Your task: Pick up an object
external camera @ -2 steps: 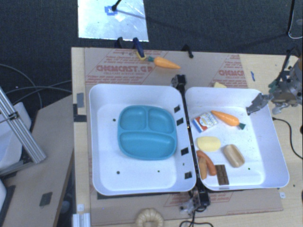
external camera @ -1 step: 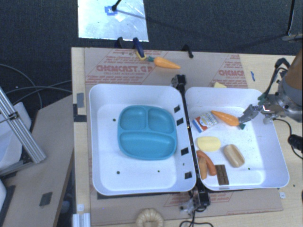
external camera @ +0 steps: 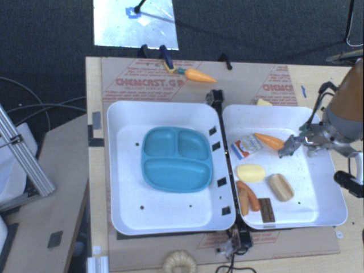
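The right bin [external camera: 324, 201] holds several play-food pieces. An orange carrot [external camera: 268, 140] lies beside a red and white packet [external camera: 245, 146]. Below them are a yellow potato-like piece [external camera: 251, 172], a tan bread roll [external camera: 280, 187], a hot dog [external camera: 247, 197] and a brown bar [external camera: 265, 209]. My gripper [external camera: 289, 147] reaches in from the right and hangs low just right of the carrot's tip, very close to it. I see nothing held in it.
The left bin [external camera: 122, 169] holds a blue divided plate [external camera: 175, 158]. A second carrot [external camera: 196, 75] lies on the bench behind the bins, and a yellow piece [external camera: 263, 102] sits at the right bin's far rim. A braided roll [external camera: 181, 261] lies at the front edge.
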You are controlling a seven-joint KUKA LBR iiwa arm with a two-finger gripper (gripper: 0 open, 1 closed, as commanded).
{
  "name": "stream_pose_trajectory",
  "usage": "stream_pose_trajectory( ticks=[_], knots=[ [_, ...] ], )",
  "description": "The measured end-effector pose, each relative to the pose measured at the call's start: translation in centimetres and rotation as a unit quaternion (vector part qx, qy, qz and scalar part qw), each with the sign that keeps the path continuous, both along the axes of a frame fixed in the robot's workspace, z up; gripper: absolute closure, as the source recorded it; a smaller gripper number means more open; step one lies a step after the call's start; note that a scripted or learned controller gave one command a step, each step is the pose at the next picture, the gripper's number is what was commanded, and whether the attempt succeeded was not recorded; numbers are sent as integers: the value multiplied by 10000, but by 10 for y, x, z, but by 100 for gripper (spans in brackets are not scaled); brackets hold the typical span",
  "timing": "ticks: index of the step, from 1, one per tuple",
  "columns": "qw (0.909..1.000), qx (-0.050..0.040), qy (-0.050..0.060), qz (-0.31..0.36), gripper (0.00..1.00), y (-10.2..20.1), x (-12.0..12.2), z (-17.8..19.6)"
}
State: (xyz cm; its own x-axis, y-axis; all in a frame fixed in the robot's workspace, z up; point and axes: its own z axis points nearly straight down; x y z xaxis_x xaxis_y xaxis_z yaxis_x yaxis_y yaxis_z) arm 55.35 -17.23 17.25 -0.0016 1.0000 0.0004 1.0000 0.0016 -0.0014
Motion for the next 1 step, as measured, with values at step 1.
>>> stream_pose_trajectory(
  ticks=[1],
  knots=[
    [10000,2,7,-1,0,1,-1,-63]
  ],
)
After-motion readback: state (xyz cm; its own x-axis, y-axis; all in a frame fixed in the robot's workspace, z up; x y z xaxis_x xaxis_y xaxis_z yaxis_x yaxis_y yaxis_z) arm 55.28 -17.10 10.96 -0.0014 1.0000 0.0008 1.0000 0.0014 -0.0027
